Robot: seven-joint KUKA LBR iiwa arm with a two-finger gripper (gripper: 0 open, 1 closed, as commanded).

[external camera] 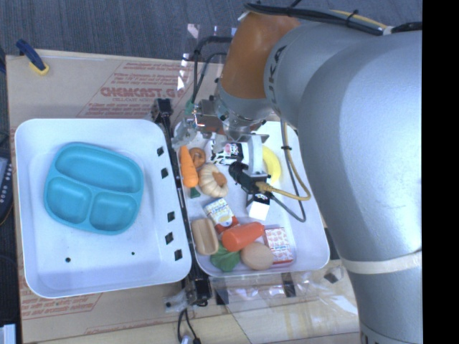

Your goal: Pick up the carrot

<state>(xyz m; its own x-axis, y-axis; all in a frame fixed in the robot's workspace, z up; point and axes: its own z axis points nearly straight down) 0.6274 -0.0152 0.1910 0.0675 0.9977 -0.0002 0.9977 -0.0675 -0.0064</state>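
Observation:
The carrot (188, 168) is orange and elongated. It lies along the left wall of the right bin (313, 229), its green end pointing towards the front. My gripper (203, 122) hangs over the back left corner of that bin, just behind the carrot's far end and slightly to its right. The wrist and the orange band (252, 52) cover much of the gripper from above. Nothing visible is held.
Beside the carrot lie a tan bread roll (212, 180), a banana (272, 163), a small carton (219, 211), a hot dog bun (204, 236), a red pepper (244, 235) and a packet (280, 244). The left bin (29, 192) holds a blue divided plate (94, 186).

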